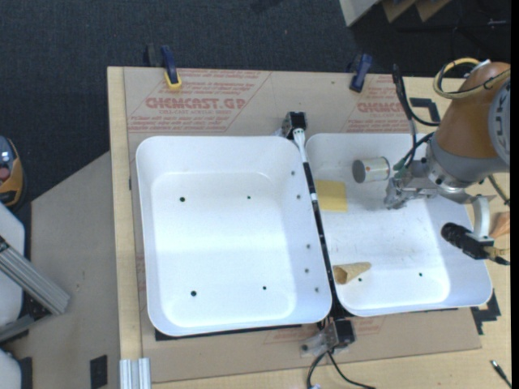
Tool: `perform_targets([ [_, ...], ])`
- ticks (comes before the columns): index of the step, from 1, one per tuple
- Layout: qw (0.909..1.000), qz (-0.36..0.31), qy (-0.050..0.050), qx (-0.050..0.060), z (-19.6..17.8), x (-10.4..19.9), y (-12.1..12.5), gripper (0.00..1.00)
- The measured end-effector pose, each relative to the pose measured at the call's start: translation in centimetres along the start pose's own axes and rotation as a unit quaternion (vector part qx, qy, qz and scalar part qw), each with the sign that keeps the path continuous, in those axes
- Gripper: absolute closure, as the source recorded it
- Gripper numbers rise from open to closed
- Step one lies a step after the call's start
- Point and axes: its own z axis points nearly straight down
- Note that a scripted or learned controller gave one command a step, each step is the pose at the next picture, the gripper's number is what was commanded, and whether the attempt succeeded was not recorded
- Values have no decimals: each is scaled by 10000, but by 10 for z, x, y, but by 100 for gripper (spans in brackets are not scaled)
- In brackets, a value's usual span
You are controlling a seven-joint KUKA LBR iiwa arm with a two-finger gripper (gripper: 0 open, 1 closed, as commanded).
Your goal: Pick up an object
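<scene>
Three things lie in the right bin (438, 294). A yellow square pad (331, 195) rests by its left wall. A small silver cylinder (371, 169) lies on its side near the back. A tan cone-shaped piece (351, 272) sits near the front left. My gripper (395, 198) hangs low over the bin floor, just right of and a little in front of the silver cylinder, touching none of the three things.
The left bin (162, 160) stands beside the right one, and their rims meet along a black strip (312, 209). Blue clamps (170, 65) (361, 71) hold the cardboard-covered bench at the back. The arm (470, 132) reaches over the right bin's back right corner.
</scene>
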Motion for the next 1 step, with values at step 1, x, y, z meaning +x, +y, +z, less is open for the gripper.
perform_targets([
  [1,10000,-4,18,23,30,64,-98,100],
])
